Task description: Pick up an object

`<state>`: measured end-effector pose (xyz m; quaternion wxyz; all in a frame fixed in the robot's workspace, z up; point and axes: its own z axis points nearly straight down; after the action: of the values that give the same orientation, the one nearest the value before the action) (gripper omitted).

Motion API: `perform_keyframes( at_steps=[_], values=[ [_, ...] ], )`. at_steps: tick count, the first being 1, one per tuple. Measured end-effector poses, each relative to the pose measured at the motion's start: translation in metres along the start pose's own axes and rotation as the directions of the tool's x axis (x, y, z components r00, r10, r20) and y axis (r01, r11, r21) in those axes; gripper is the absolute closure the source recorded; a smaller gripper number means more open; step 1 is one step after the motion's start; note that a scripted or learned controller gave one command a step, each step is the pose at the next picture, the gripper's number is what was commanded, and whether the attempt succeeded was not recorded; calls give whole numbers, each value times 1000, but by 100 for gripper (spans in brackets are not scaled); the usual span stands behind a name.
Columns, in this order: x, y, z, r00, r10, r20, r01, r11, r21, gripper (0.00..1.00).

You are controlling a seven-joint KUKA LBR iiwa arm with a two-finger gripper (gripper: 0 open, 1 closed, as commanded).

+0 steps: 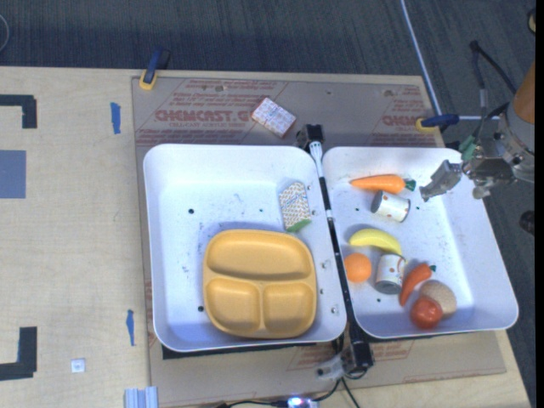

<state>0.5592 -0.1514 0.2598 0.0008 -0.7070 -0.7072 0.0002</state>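
On the pale wood tabletop (59,253) we see two white bins: the left bin (170,228) holds a yellow divided tray (259,283). In the right bin (476,262) lie a carrot (378,183), banana (375,240) and tomato (426,313). At far right our arm's gripper (435,183) hangs tilted over the bin, just right of the carrot; its grip we cannot tell.

A pale wooden bench (68,253) lies below a strip of dark blue-grey carpet (255,19); brown printed cardboard (212,113) covers the bench's right part.
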Motion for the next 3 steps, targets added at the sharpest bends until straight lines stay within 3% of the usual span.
perform_keyframes(
  at_steps=[1,2,3],
  values=[
    [-17,5,171,1000,1,1,-1,1000,-2,0],
    [32,31,174,1000,-1,1,1,1000,-6,0],
    [58,15,174,1000,0,0,0,1000,-2,0]
  ],
)
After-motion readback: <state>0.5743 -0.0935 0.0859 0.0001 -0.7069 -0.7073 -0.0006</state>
